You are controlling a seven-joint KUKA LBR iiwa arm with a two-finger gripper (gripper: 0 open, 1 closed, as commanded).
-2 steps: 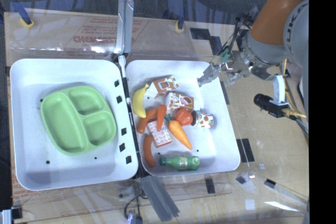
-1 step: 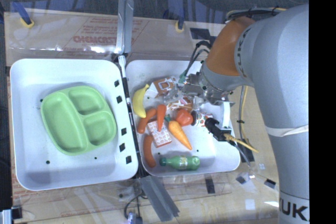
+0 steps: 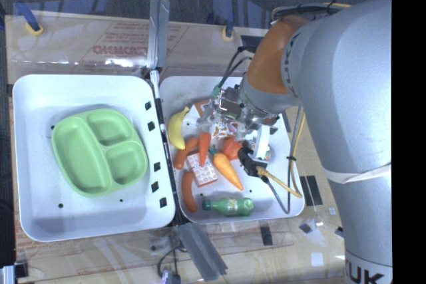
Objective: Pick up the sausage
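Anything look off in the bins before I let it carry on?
Nothing spilled or damaged. The food is crowded into the right bin: the bottle lies on its side, and the sausage is wedged against the left wall beside the wrapper. The green tray sits alone, slightly askew, in the left bin.

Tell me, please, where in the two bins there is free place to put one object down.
Left bin: bare floor rings the green tray, widest along the near edge. Right bin: crowded; banana, carrots, sausage and green bottle lie packed under the gripper.

Bottle (image 3: 228, 206), carrot (image 3: 227, 170) and box (image 3: 202, 171) crowd the sausage (image 3: 188, 192).
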